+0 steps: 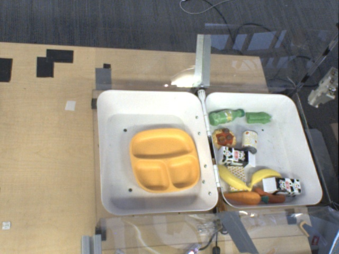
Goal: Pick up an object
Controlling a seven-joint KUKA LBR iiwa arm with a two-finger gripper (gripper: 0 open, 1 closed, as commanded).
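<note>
The right bin (296,142) holds several small items. A green bottle (226,116) and a green block (258,117) lie at its back. Below them are a red-brown piece (224,137), a small pale jar (249,139) and a black-and-white carton (234,156). Two bananas (233,177) (263,175), an orange carrot (242,197), a white block (269,184) and a second cow-pattern carton (288,186) crowd the front. My gripper (326,89) shows as a pale part at the right edge, beyond the bin's far right corner and well away from every item.
The left bin (111,142) holds a yellow compartment plate (164,159). A metal post (203,62) stands behind the seam between the bins. A wooden bench top (47,157) lies to the left, and cables run at the front edge (212,237).
</note>
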